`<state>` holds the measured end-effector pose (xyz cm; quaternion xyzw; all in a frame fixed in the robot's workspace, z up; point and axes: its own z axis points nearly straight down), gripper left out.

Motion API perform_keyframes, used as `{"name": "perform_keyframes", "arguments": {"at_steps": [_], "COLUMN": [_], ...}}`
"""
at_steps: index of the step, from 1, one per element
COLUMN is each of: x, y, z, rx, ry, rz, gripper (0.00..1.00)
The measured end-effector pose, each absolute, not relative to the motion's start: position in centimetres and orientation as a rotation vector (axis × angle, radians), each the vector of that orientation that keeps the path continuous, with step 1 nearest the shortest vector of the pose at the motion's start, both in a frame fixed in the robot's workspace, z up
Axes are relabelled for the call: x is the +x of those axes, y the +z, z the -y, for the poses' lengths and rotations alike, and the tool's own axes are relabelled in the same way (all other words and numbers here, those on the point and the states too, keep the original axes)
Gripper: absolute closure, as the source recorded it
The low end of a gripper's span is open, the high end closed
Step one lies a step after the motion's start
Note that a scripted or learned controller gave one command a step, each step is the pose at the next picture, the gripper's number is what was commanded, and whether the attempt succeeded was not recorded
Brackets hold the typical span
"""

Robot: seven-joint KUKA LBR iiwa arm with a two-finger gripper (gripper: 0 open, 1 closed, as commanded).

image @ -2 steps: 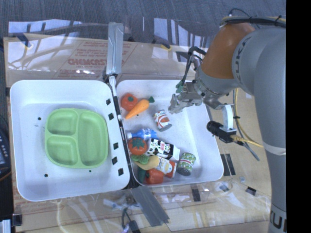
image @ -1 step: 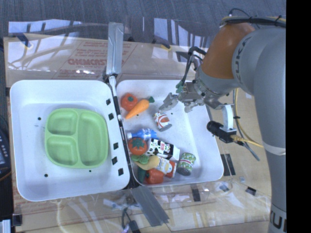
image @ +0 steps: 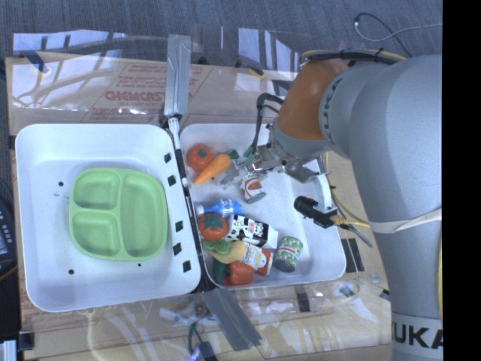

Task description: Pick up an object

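Note:
The right bin (image: 331,232) holds several toy foods. A tomato (image: 199,156) and a carrot (image: 213,168) lie at its far left. A small red and white piece (image: 254,192) sits in the middle. Toward the front are a blue bottle (image: 223,207), a second tomato (image: 214,226), a black and white carton (image: 249,232), a green can (image: 288,253), a ketchup bottle (image: 254,259) and a red pepper (image: 237,274). My gripper (image: 252,168) hangs low in the bin just right of the carrot and above the red and white piece, with the wrist covering much of it.
The left bin (image: 37,201) holds a green divided plate (image: 119,213). A grey divider (image: 177,74) runs between the bins at the back. The arm's grey body (image: 391,164) covers the right bin's right side. A black cable clip (image: 312,210) sticks out near the bin's right wall.

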<state>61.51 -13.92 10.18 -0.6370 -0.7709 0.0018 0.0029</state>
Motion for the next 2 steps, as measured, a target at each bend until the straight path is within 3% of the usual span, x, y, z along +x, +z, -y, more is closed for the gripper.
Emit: {"name": "perform_keyframes", "arguments": {"at_steps": [1, 2], "x": [64.4, 61.5], "y": [9.2, 9.1], "z": [14.4, 10.9], "rx": [-2.001, -1.847], "ry": [0.002, 0.003], "rz": [2.419, 2.537], "gripper": [0.00, 0.00]}}
